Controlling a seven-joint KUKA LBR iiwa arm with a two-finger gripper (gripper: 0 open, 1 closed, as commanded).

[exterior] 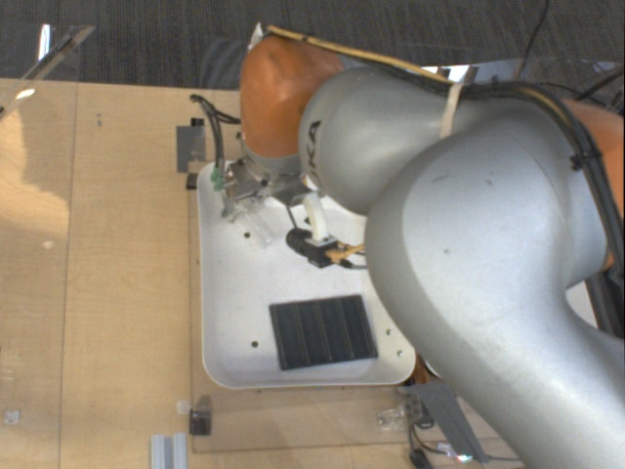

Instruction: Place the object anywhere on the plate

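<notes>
Single arm at the pick stage of a place-on-plate task. The claw [237, 195] hangs low over the upper-left corner of the white bin [229, 301]; whether it is spread or pressed together cannot be told, as its tip is pale and blurred against the bin floor. Just beside it, at the bin's upper-left rim, sits a small green piece [214, 177], judged to be the object; touching or apart cannot be decided, and no hold is visible. Lower in the same bin, well apart from the claw, lies a dark ribbed slab [322, 332], flat and bare, taken here as the plate. The step in hand appears to be securing the object; the next move calls for a confirmed grip, a lift clear of the rim, and travel toward the lower centre of the frame. The grey arm [469, 223] covers the right of the frame. Count: one claw, one green piece, one slab, one bin in sight, on one bench [107, 262].
</notes>
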